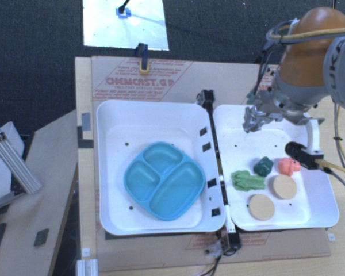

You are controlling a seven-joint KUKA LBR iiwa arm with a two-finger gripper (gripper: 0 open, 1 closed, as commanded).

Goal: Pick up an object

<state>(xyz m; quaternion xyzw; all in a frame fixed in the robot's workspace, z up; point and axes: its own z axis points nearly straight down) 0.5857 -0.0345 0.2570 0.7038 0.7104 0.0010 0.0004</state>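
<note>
My gripper [254, 122] hangs over the far part of the right bin [233, 117], above bare white floor. Nothing shows between its fingers. The objects lie nearer the front of that bin: a dark green piece [263, 166], a pink piece [287, 166], a light green leafy piece [247, 180] and two tan discs [285, 187] [261, 207]. The gripper is well behind all of them and touches none.
The left bin [112, 117] holds a blue divided plate [164, 180]. A black divider with clips [211, 148] runs between the bins. A black part on a white bracket [302, 154] juts over the right bin's right side.
</note>
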